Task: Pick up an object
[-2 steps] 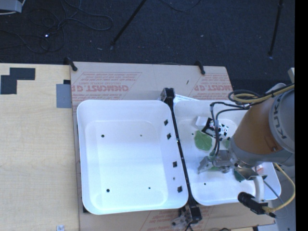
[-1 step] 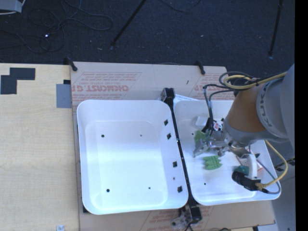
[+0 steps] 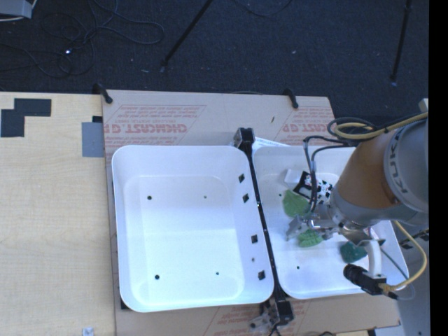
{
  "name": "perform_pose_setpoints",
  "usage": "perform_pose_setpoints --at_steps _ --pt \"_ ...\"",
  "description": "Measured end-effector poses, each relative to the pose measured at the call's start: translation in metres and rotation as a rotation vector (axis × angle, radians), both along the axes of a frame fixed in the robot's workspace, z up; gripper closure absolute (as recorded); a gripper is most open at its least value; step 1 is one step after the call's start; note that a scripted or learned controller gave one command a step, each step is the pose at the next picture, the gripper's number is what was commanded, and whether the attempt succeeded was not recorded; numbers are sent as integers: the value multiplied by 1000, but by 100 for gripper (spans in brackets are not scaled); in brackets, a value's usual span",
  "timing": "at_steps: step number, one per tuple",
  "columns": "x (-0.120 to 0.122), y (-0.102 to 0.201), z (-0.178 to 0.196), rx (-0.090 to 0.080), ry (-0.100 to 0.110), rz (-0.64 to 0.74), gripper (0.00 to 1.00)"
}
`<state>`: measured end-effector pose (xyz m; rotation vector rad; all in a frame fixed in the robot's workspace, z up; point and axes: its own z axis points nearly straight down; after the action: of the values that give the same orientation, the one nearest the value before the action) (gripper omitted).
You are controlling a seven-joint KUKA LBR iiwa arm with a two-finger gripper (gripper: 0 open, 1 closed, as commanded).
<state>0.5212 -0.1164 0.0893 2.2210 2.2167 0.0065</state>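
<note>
Where the right bin [image 3: 308,285] holds the objects, you see three greenish pieces close to the arm's wrist. An upper green piece [image 3: 294,203] lies near the bin's middle, its long axis running roughly up and down the view, slightly tilted. A smaller green piece [image 3: 309,239] sits just below it, lying more across the view, right beside the metal tip of the gripper [image 3: 306,227]. A teal piece [image 3: 353,251] rests further right, partly under the arm. A small black and white object [image 3: 313,186] lies just above the upper green piece.

You cannot tell whether the jaws are open or closed; the tip is too small and cluttered to read. The arm [image 3: 381,173] comes in from the right, its orange band hanging over the right bin, wrist pointing down and left towards the green pieces. The left bin [image 3: 119,208] sits beside it on the bench [image 3: 49,222].
</note>
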Motion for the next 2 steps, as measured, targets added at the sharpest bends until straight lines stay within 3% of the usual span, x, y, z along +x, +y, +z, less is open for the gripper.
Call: perform_pose_setpoints --at_steps 1,2 --pt "0 0 9 3 6 0 100" --pt "73 77 103 2 -4 12 100"
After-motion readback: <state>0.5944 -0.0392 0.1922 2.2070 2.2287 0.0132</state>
